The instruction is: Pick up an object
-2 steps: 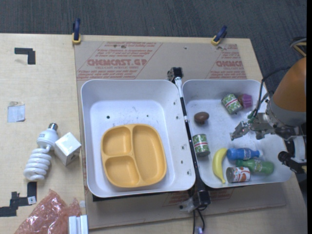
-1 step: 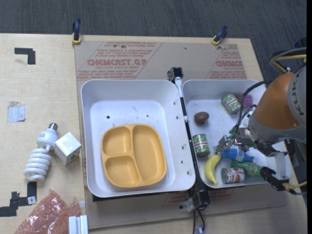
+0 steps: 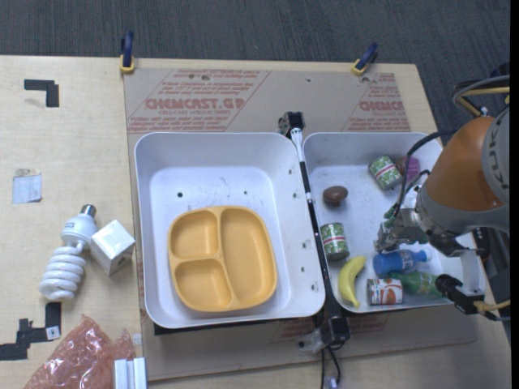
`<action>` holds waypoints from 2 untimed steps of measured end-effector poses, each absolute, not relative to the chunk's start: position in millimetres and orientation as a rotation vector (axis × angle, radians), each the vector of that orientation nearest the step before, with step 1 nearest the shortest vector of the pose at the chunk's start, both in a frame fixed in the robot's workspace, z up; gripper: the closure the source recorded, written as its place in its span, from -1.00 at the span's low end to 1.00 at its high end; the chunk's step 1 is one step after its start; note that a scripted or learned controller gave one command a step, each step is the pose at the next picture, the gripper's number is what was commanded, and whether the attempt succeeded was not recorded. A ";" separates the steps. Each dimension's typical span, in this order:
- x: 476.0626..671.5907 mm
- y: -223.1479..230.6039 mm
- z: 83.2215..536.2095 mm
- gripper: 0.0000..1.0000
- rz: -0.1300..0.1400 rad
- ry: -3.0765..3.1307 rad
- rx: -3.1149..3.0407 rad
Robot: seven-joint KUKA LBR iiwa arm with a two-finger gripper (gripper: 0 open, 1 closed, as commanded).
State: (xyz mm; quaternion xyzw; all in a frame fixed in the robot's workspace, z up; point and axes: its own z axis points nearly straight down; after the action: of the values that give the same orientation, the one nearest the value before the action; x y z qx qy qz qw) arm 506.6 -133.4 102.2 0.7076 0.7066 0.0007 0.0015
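**Gripper lowered among objects in the right bin**

The gripper (image 3: 392, 235) is seen low in the right bin (image 3: 357, 148), just above a blue bottle (image 3: 399, 261). Whether anything is clasped cannot be told from this view.

A banana (image 3: 351, 279), 2 green-labelled cans (image 3: 333, 241) (image 3: 384, 171), a red-labelled can (image 3: 384, 292) and a brown ball (image 3: 335, 194) are scattered nearby. In the left bin (image 3: 154, 156) a yellow 3-compartment plate (image 3: 221, 258) is laid.
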 end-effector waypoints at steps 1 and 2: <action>525.7 -129.4 92.4 1.00 0.000 2.222 2.219; 525.7 -129.5 92.4 -1.00 0.000 2.222 2.220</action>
State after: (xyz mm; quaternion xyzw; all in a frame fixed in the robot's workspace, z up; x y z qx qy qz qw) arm 525.7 -129.5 92.4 0.7067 0.7075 0.0001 0.0005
